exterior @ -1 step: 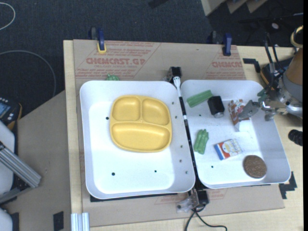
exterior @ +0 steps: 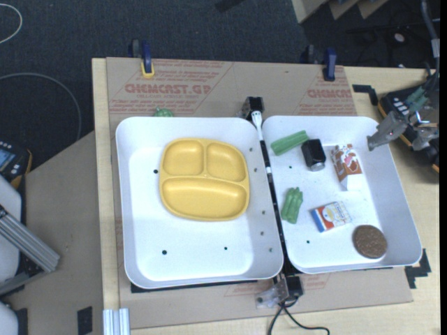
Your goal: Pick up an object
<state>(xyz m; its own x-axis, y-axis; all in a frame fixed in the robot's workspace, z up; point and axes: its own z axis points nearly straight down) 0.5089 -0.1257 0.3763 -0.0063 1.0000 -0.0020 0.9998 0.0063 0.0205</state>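
Note:
The right bin [exterior: 398,187] holds several small things: a green pod [exterior: 289,142] at the back, a black block [exterior: 313,153] beside it, a red and white carton [exterior: 346,165], a second green piece [exterior: 291,205], a blue, red and white packet [exterior: 330,216] and a brown round disc [exterior: 369,241] at the front right. My gripper [exterior: 383,135] hangs at the bin's back right rim, up and to the right of the red and white carton, apart from every object. Nothing shows in its grasp.
The left bin [exterior: 140,208] carries a yellow divided plate [exterior: 204,179]. A small green item [exterior: 163,112] lies on the board behind that bin. Blue clamps [exterior: 146,56] [exterior: 329,64] hold the board's back edge. Cables and dark gear crowd the far right.

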